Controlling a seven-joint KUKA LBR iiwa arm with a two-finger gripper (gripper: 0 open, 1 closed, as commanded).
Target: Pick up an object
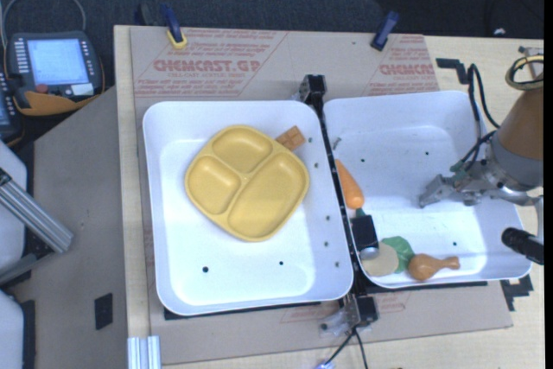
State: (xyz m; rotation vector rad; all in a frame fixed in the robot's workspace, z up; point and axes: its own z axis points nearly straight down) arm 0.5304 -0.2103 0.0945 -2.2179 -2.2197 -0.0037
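Nothing is picked yet: grey two-finger gripper [429, 195] hangs spread and empty at frame right, above the brown plastic drumstick [432, 265].

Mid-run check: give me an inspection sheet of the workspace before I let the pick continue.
Surface: two white bins side by side, left bin and right bin, on a brown board printed CHEMCAST.
Job's things: yellow divided plate in the left bin; orange carrot, green toy and tan drumstick toy in the right bin.
Clutter: small brown piece at the plate's upper right edge.
Grippers: end effector over the right bin, nothing between its fingers.
Cables: black cable above the arm.
Surroundings: teach pendant left of the bench.
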